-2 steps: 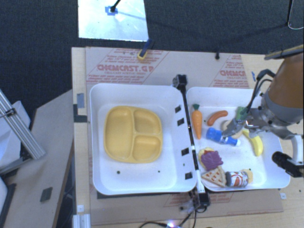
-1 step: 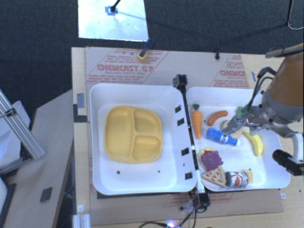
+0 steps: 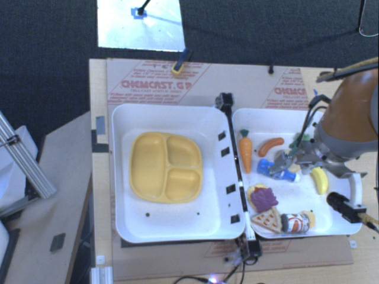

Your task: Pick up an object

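Observation:
My gripper hangs low in the right bin, right above a blue toy with a white end. From this view it is unclear whether it touches the toy. An orange carrot lies to its left and a red sausage just behind it. A yellow banana rests to its right, under the wrist. Toward the front of the bin are purple grapes, a pizza slice and a small can.
The left bin holds a yellow divided plate. A black divider runs between the two bins. The arm covers the right bin's far right corner.

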